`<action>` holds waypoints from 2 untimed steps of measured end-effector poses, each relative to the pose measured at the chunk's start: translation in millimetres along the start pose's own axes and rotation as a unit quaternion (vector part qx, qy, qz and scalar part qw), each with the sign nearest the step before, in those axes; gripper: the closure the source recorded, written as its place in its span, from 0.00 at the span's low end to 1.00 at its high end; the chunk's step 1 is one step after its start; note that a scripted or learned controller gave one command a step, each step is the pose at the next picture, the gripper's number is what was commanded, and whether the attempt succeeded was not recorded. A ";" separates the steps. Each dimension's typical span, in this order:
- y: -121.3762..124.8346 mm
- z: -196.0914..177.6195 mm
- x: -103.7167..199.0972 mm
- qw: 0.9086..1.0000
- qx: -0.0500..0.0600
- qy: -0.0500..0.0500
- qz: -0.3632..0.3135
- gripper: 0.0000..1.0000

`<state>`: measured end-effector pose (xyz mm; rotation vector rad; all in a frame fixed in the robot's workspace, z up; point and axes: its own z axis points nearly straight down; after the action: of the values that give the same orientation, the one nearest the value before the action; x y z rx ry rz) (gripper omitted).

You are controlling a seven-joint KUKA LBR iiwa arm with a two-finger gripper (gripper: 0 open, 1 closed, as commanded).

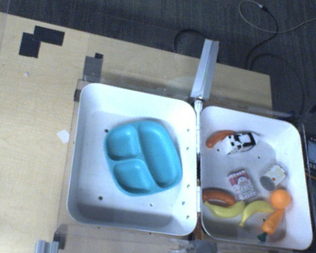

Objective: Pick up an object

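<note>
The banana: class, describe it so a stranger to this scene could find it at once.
Start at the right-hand shallow white bin, the one filled with small toys, and look to its near edge. The curved yellow plastic banana lies there, between a red-brown sausage and an orange carrot. It alone is yellow.

We cannot read the print on the small red-and-white packet (242, 182), which is too small. The hot dog (219, 196) lies partly under the banana (239, 209), and the carrot (272, 222) covers the banana's right tip.
</note>
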<state>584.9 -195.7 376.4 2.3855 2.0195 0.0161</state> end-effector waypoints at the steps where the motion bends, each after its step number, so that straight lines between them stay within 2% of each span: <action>1: 1.7 -12.2 1.0 1.000 -0.003 0.000 -0.003 1.00; 2: 3.3 -24.3 1.9 1.000 -0.006 -0.001 -0.006 1.00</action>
<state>588.1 -194.2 400.8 2.3655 2.0262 0.0269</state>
